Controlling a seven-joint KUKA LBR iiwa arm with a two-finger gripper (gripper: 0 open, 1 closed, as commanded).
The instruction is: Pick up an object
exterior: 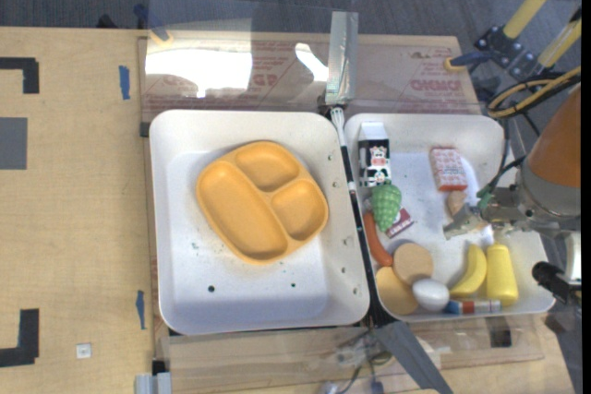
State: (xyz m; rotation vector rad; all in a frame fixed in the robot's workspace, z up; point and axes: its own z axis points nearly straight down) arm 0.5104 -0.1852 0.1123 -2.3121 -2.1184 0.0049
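The right bin (pixel 420 126) holds several small items. A black-and-white milk carton (pixel 376 161) and a green bumpy fruit (pixel 386 201) lie at its left. A red-and-white packet (pixel 449 168) lies near the back. A banana (pixel 472 269) and a yellow bottle (pixel 500 272) rest at the front right, beside a white egg (pixel 430 293) and two tan round pieces (pixel 412 261). An orange stick (pixel 376 243) lies along the left wall. My gripper (pixel 464 219) hangs low over the right side of this bin, just above the banana and next to a small brownish piece (pixel 455 202).
The left bin (pixel 175 291) carries an orange divided plate (pixel 262 199). A clear panel (pixel 342 60) stands upright behind the two bins. Yellow-and-black cables (pixel 522 92) run at the right by the arm (pixel 559 161).
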